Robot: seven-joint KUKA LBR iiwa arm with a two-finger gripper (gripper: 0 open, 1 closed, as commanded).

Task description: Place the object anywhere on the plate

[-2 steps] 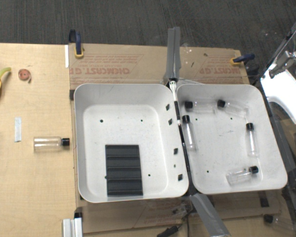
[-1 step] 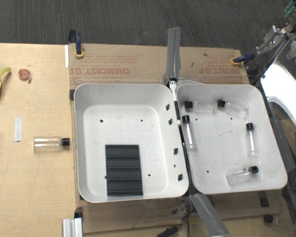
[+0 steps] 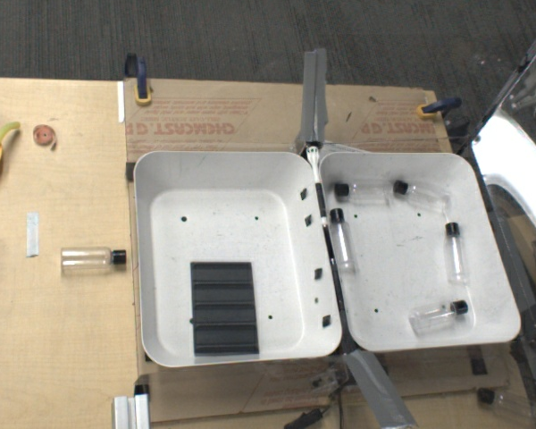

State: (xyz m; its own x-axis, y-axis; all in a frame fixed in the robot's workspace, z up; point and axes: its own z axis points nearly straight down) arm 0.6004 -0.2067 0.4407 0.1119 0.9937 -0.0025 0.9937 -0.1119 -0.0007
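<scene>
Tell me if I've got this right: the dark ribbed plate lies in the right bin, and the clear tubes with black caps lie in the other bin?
Not quite. The camera view shows the dark ribbed plate in the left bin; the clear tubes with black caps lie in the right bin.

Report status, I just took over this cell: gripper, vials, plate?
Gripper: cannot tell. Black ribbed plate bare in left bin. Clear vials lie in right bin. One vial out on bench.
</scene>
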